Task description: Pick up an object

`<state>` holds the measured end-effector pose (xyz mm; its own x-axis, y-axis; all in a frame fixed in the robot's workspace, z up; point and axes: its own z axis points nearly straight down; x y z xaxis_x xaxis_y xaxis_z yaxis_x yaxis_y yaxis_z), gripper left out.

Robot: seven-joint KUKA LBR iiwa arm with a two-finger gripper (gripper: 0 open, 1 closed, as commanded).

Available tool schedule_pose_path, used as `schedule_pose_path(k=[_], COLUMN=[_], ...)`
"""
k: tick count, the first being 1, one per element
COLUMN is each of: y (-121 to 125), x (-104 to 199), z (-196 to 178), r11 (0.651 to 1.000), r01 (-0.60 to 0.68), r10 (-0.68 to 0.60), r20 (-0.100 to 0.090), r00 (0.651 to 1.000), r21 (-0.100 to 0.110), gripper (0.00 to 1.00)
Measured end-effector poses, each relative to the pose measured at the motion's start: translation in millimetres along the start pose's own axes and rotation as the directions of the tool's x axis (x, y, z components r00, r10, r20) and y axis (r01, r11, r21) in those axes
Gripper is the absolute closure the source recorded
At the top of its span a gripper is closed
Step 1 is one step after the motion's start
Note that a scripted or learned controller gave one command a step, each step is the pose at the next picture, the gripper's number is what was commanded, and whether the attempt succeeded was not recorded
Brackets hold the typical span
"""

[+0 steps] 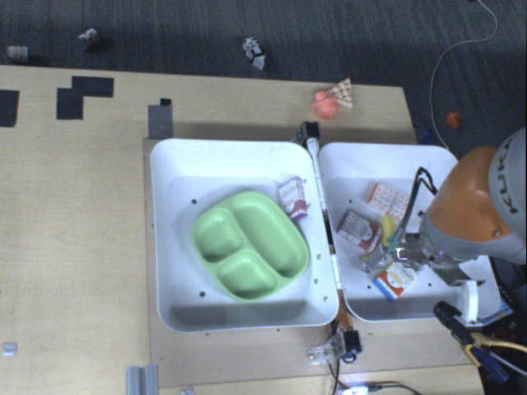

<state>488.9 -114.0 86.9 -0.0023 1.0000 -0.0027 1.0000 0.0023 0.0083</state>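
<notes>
Nearest the camera, the bench runs bare and tan along its front strip, with a small clip and wires at the seam between the two bins. The left bin holds a green divided plate set at a slant; open white floor lies around it on the left and near sides. A small red-and-white packet leans at the plate's far right edge, close to the bin's right wall.

In the right bin the arm reaches in from the right, and its pincer is down among the clutter near the bin's middle. Whether it is parted or closed cannot be told. Just beside it lie a blue, white and orange packet, a red patterned packet and a yellow piece; farther back an orange-checked packet. The far left corner of this bin is open floor. No print is legible on any packet.

Beyond the bins, a pink ball with a cream piece sits near the bench's far edge, then dark carpet.
</notes>
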Motion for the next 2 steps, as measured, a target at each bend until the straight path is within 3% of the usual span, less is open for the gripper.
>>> schedule_pose_path(k=[1, 2], y=[2.9, 2.8], x=[0.3, 0.4], z=[-11.6, -11.5], r11=[1.0, 1.0], r01=[0.002, 0.002], r10=[-0.002, -0.002], r20=[0.001, 0.001], r00=[1.0, 1.0], r21=[-0.008, -0.007], gripper=[1.0, 0.0])
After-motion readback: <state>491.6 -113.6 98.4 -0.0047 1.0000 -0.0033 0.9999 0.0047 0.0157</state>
